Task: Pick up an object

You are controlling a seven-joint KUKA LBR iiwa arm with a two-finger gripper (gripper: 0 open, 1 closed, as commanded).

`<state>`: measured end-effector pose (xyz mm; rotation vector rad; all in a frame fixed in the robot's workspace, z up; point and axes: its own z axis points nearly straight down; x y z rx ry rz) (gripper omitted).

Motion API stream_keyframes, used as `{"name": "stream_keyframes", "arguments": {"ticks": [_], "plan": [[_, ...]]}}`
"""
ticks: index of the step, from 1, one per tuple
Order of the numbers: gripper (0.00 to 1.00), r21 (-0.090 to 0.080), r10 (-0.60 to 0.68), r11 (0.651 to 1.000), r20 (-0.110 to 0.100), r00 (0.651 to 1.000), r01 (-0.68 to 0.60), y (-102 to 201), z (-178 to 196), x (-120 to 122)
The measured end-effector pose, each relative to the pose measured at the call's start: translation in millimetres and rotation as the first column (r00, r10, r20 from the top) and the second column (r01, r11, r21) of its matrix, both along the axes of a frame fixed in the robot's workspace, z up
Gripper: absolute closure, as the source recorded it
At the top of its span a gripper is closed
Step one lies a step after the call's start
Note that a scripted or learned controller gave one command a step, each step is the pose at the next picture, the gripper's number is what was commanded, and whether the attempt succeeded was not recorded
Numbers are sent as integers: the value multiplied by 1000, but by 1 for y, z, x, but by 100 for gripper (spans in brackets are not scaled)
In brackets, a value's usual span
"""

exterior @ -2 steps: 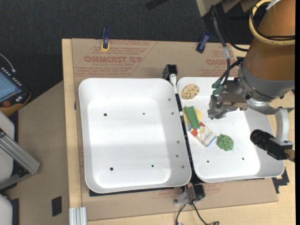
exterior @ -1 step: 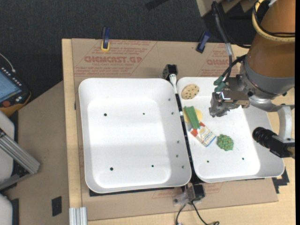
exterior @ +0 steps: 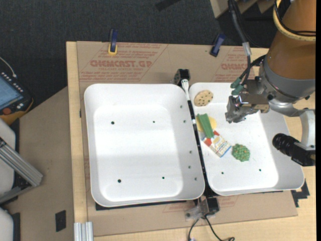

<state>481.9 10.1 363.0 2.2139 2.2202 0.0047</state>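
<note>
Objects (exterior: 216, 143) all lie loose in your right bin (exterior: 266, 177); nothing is lifted yet. Your gripper (exterior: 233, 115) hovers above them, finger state impossible to tell.

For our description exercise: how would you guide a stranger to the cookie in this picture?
Start at the right bin of the two white ones. Go to its far left corner, beside the divider: the cookie lies there, apart from the cluster nearer the middle. It alone is round, flat and tan with dark specks.
</note>
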Motion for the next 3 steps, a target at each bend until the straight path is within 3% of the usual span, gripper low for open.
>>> {"name": "stream_keyframes", "arguments": {"ticks": [1,2,3], "plan": [[100,5,4,1000,1,1000,-4,49,54,-2],[100,2,-2,1000,-3,1000,2,46,61,-2],[100,1,-8,1000,-13,1000,8,12,9,-3]]}}
